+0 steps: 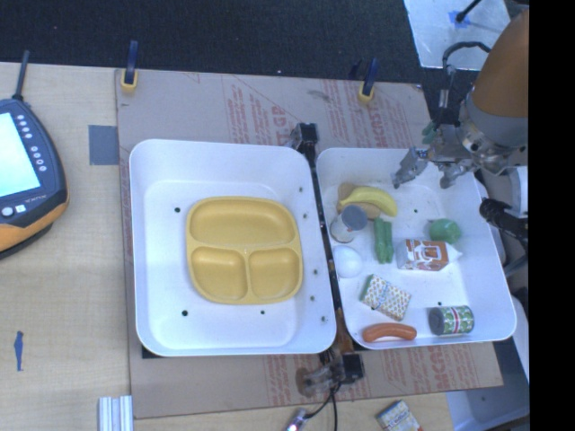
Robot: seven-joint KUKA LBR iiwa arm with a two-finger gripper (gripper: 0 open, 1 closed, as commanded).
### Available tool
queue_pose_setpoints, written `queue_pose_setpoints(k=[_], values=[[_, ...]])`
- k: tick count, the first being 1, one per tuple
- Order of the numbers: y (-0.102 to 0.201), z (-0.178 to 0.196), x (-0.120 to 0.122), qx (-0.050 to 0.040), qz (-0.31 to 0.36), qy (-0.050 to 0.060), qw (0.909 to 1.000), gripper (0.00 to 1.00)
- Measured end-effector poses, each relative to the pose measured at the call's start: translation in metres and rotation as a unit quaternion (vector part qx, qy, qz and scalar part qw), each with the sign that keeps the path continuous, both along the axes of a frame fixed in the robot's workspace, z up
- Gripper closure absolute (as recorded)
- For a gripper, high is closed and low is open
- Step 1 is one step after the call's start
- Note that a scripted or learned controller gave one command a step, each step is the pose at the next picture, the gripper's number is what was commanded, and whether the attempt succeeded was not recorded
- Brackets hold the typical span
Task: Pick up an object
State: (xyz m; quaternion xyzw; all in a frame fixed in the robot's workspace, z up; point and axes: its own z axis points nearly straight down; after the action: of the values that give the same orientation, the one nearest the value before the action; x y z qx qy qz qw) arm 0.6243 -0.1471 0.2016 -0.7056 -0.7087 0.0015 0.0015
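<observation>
You see the gripper [429, 171] at approx. 1 o'clock of the right bin [499, 281], fingers [406, 167] spread apart and grasping nothing, above bare white floor near the far rim. The objects are all in this bin, apart from the gripper: banana [369, 199] at 10 o'clock w/ a grey-capped jar [347, 223] touching below it, green pepper [384, 240] and small carton [424, 255] near centre, green ball [444, 231] at 3 o'clock, white egg [347, 262] at 9 o'clock. Patterned packet [386, 297], sausage [388, 333] and can [450, 320] lie at 6 to 5 o'clock, and the left bin [153, 241] has a yellow divided tray [243, 249] in its centre.
</observation>
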Motion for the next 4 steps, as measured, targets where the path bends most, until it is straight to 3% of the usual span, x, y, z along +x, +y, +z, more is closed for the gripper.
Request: queue_pose_setpoints(k=[1,2,3,4], values=[[0.016,-0.086,-0.024,-0.0005,0.0,0.001,1.0,0.0],[0.029,-0.11,-0.047,-0.0008,0.0,0.0,1.0,0.0],[0.063,-0.009,0.026,0.0002,0.0,-0.002,1.0,0.0],[0.07,-0.009,0.032,0.0002,-0.001,-0.001,1.0,0.0]])
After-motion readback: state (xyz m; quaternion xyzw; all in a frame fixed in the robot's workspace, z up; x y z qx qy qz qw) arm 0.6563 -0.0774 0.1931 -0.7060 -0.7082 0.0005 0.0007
